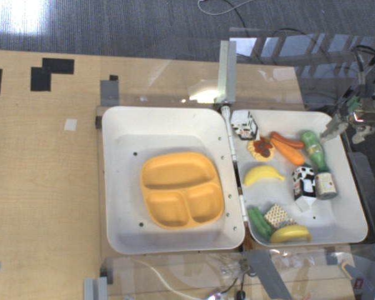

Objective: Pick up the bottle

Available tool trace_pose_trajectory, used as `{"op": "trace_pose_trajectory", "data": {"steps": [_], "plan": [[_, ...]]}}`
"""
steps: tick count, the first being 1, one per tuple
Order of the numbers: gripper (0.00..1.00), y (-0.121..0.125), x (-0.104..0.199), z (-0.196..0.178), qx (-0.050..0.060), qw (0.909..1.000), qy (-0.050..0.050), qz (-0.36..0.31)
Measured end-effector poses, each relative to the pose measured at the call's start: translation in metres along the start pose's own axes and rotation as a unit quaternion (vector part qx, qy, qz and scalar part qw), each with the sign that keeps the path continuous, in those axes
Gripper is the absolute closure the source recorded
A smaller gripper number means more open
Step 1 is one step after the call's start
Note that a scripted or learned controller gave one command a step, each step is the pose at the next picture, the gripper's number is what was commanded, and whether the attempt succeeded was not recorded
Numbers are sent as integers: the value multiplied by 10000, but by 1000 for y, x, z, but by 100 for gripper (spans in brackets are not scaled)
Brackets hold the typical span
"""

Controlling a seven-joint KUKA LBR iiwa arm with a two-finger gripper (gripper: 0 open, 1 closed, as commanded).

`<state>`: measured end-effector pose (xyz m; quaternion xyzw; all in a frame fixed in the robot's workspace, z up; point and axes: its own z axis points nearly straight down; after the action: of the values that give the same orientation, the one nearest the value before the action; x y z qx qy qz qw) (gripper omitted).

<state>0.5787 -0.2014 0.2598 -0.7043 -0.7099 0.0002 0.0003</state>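
The green plastic bottle lies by the right white bin's far wall (carrots alongside), so the gripper, state indiscernible, should straddle its narrow width.

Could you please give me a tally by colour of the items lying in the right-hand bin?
Green: 2, the bottle and a cucumber
Yellow: 2 bananas
Orange: 1 carrot
Other or mixed colours: 5
Total: 10
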Motion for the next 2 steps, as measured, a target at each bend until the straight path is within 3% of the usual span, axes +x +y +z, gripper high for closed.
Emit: {"op": "trace_pose_trajectory", "data": {"steps": [1, 2], "plan": [[0, -53, -4, -30, 0, 9844, -3, 1758], [100, -51, -4, -39, 5, 9853, -7, 1707]]}}
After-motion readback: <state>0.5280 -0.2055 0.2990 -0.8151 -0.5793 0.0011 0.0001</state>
